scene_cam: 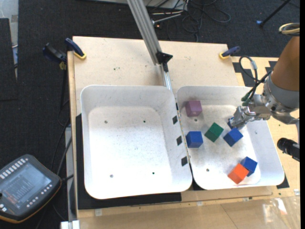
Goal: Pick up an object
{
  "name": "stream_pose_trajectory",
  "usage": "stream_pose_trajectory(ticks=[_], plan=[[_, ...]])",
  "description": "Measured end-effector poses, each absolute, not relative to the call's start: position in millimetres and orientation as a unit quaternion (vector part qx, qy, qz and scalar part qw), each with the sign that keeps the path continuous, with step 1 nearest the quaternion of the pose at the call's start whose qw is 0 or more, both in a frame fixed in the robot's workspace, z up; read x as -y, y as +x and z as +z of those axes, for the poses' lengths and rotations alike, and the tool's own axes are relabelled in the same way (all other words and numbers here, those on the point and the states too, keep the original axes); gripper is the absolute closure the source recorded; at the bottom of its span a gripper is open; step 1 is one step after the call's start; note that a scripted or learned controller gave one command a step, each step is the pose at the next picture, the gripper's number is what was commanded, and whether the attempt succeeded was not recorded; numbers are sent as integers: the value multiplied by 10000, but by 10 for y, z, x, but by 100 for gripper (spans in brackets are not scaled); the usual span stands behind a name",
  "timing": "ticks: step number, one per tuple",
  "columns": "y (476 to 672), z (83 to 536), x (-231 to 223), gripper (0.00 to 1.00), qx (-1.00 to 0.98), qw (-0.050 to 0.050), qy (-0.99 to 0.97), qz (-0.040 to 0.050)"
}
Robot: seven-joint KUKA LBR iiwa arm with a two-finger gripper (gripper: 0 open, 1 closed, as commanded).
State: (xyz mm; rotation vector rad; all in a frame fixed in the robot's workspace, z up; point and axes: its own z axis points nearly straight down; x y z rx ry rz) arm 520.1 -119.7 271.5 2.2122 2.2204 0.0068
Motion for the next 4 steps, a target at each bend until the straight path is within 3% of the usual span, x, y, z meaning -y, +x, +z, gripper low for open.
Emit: stream_pose_trajectory(ticks=[3, 4], plan=[[5994, 2299, -177, 100, -7099, 5, 7043, 8], [6275, 2419, -648, 100, -7097, 9, 7045, 21]])
